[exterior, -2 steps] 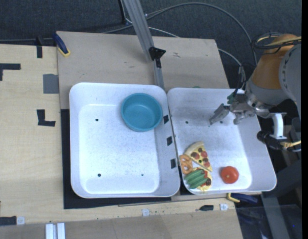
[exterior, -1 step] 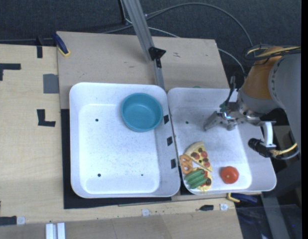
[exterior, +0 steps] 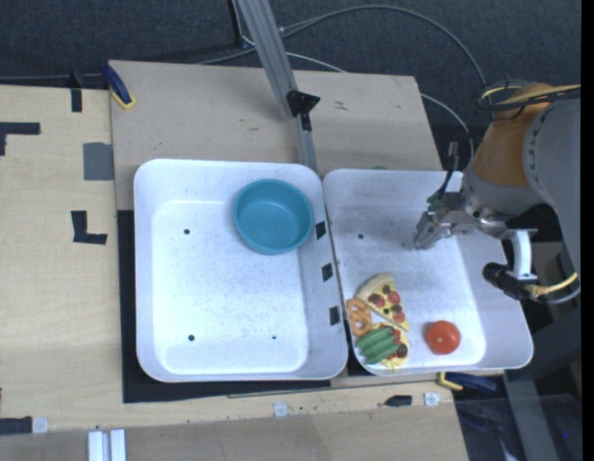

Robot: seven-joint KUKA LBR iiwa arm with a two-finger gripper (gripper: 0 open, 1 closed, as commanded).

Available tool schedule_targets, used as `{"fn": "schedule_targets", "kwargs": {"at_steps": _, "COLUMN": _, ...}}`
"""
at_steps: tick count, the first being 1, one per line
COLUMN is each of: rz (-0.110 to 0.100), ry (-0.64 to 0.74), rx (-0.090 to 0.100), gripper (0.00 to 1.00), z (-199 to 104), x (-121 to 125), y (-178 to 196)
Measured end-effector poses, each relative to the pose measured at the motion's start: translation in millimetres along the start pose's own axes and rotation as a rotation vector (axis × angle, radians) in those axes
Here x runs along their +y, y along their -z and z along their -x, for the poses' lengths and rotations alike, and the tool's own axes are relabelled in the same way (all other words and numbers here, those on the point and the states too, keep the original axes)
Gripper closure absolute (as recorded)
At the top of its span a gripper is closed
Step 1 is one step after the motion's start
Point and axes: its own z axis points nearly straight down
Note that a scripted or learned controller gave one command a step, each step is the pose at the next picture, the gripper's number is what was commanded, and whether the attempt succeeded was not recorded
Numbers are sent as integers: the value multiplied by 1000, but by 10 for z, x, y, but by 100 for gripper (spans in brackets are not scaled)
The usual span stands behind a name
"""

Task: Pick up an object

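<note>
Directly beneath the gripper (exterior: pixel 428 233), spread wide as the working ground: right bin (exterior: pixel 374 209), bare white floor just there. Lay alongside it, well apart from the gripper across the shared rim, left bin (exterior: pixel 167 286), likely kept as the other holding area. Reached in from behind the gripper, grey arm (exterior: pixel 528 161) with its orange band, bent down so the tool pointed into the right bin. Sat far from the gripper in the left bin's back part, blue bowl (exterior: pixel 273 216), upright and out of easy reach from this pose. Rested nearer, toward the front of the gripper's own bin, toy pizza slice (exterior: pixel 379 317), flat, probably awkward to pinch. Hung low over bare floor with nothing visibly in its grasp; could not tell how far open it stood. Lay just beside the pizza slice, also forward of the gripper, small red tomato (exterior: pixel 442 336), probably the easier pick. Judged as an approach not yet on any object.
</note>
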Motion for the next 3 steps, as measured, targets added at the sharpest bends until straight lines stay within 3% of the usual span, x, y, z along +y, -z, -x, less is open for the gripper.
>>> {"fn": "schedule_targets", "kwargs": {"at_steps": 2, "rz": 4, "ry": 0, "rx": 0, "gripper": 100, "z": 12, "x": -30, "y": 1025}}
{"fn": "schedule_targets", "kwargs": {"at_steps": 3, "rz": 0, "ry": 0, "rx": 1, "gripper": 100, "z": 10, "x": -28, "y": 1109}}
